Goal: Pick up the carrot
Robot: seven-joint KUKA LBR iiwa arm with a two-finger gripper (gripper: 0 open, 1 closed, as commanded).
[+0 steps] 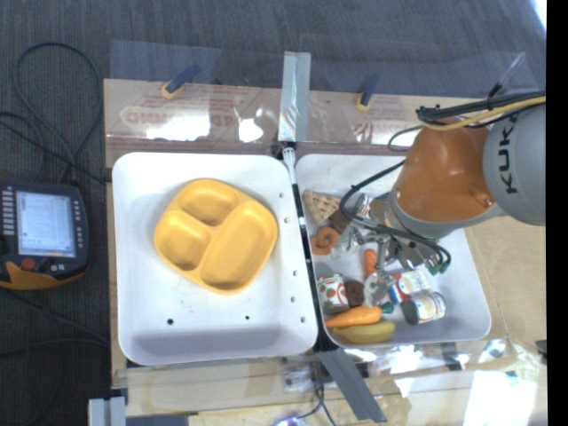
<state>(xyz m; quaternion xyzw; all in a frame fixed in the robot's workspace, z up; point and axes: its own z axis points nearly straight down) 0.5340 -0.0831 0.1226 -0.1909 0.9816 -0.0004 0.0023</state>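
Observation:
The carrot (355, 316) is orange and lies on its side near the front of the right bin (470, 313), resting against a yellow banana (366, 332). My gripper (383, 269) hangs below the arm's orange band (441, 177), low over the clutter in the middle of the right bin. It is a little behind and to the right of the carrot, and apart from it. A small orange piece (370, 260) sits right beside the gripper; I cannot tell what it is.
The right bin is crowded: a brown ring (325, 239), a tan cracker (319, 207), a red-and-white cup (332, 288) and a small can (429, 307). The left bin (142, 318) holds a yellow divided plate (216, 233). A teach pendant (40, 235) lies off the bench at left.

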